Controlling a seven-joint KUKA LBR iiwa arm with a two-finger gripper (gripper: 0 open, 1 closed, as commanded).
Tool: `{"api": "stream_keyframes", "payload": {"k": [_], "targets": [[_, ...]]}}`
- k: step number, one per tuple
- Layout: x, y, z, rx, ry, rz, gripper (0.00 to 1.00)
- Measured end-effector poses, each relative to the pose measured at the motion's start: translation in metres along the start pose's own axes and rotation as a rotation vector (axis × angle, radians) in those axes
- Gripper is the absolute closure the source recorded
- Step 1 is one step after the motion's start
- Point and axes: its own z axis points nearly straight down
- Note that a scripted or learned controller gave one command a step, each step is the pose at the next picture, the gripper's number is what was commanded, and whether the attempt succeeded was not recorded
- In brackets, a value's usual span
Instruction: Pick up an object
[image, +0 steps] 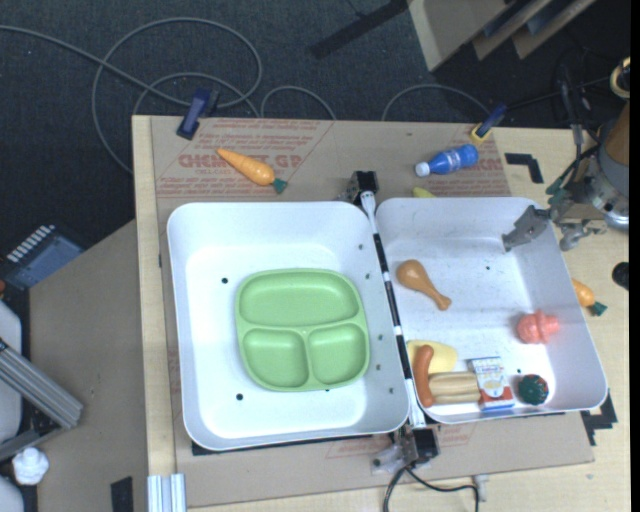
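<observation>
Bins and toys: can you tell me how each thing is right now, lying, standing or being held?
Green tray: flat in left bin.
Chicken leg: lying in right bin, untouched.
Hot dog: lying at right bin's near edge.
Blue bottle: lying outside the bins.
Carrot: lying outside the bins.
Gripper: over right bin's far corner, holding nothing.

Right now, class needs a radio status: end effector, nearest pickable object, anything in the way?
End effector over right bin's far right corner, holding nothing. Drumstick lies to its left, untouched. Path to it clear.

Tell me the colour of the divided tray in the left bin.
Light green divided tray, seen in the camera view.
</observation>
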Motion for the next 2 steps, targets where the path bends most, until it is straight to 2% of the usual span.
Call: {"api": "stream_keyframes", "payload": {"k": [1, 2], "targets": [[-0.017, -0.048, 0.038, 0.002, 0.000, 0.001, 0.00], [-0.009, -0.082, 0.119, 0.004, 0.008, -0.003, 0.00]]}}
